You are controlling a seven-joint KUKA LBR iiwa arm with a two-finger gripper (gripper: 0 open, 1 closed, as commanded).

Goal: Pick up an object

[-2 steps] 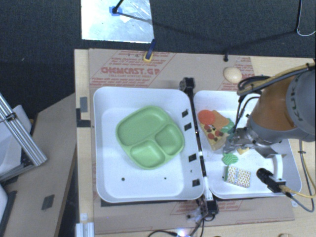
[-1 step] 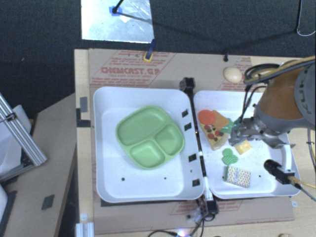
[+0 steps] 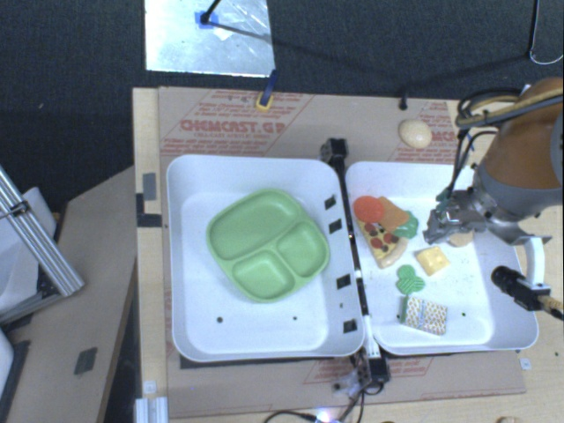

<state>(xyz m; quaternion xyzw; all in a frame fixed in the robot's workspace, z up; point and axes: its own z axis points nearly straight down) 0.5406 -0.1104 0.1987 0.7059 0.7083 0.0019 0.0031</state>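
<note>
In the right bin (image 3: 493, 329) lie a toy pizza slice (image 3: 385, 237) with a red tomato piece (image 3: 369, 209) and a green piece (image 3: 408, 226) beside it. Nearer the front are a yellow cheese wedge (image 3: 431, 260), a small green ridged piece (image 3: 409, 279) and a patterned packet (image 3: 426, 315). My gripper (image 3: 443, 227) hangs over the right bin, just above and right of the cheese wedge, close to the pizza slice's right side. Nothing shows between its fingers.
The left bin (image 3: 189, 324) holds a green divided plate (image 3: 268, 244). A beige egg-shaped object (image 3: 415, 132) rests on the board behind the right bin. A black divider (image 3: 348, 245) runs between the bins. A black part of the arm (image 3: 518, 287) overhangs the right bin's right edge.
</note>
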